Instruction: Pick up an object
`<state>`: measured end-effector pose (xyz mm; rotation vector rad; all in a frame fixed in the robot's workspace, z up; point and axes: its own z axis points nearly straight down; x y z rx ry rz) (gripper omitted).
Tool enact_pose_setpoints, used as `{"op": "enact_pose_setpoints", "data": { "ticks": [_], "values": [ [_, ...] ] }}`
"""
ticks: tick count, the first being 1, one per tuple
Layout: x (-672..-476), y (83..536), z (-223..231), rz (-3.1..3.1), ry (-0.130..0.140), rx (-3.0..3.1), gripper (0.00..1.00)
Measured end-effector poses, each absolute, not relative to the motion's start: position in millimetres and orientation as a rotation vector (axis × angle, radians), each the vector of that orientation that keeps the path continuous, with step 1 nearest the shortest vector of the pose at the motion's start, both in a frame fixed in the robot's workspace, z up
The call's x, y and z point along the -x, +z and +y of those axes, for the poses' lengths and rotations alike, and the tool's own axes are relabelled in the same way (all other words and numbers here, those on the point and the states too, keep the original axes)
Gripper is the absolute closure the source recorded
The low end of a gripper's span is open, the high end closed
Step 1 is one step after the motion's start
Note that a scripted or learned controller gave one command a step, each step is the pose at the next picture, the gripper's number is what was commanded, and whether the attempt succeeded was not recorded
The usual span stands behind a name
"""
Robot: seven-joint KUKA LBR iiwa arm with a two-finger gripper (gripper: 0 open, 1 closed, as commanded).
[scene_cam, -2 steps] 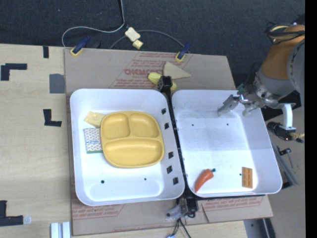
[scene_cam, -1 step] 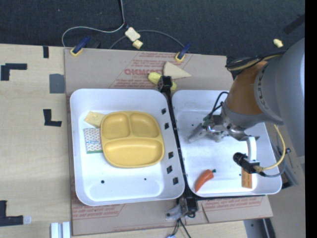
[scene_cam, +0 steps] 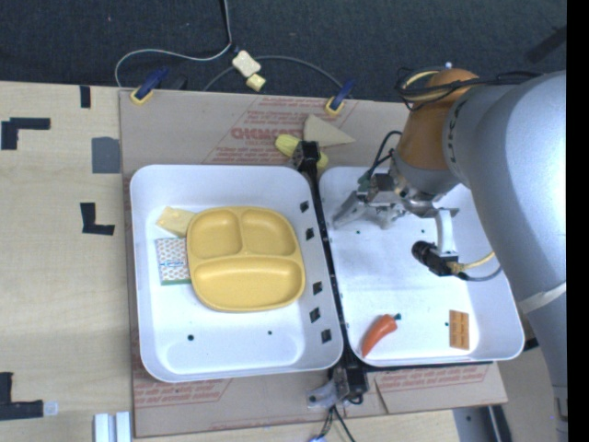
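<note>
My gripper (scene_cam: 372,212) hangs low over the far part of the right bin (scene_cam: 488,311), with the orange-banded wrist above it. Its grey fingers (scene_cam: 346,212) look spread open, and nothing sits between them. An orange carrot-shaped toy (scene_cam: 379,332) lies near the right bin's front edge, well in front of the gripper. A small orange-brown block (scene_cam: 458,330) rests at the front right corner of the same bin. In the left bin (scene_cam: 147,339) a yellow divided plate (scene_cam: 247,258) takes up the middle.
Beside the plate's left edge lie a pale yellow wedge (scene_cam: 173,219) and a small patterned card (scene_cam: 171,261). A black divider (scene_cam: 322,274) runs between the bins. Clamps and cables sit along the cardboard's far edge (scene_cam: 276,122).
</note>
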<state>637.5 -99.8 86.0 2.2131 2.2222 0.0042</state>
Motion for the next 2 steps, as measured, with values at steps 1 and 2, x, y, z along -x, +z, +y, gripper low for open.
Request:
{"op": "enact_pose_setpoints", "data": {
  "ticks": [1, 2],
  "values": [
    [-669.0, 85.2, -99.1, 2.225, -0.004, -2.217, 0.00],
    [-669.1, 157.4, -164.4, 2.213, 0.002, -2.220, 0.00]
  ]
}}
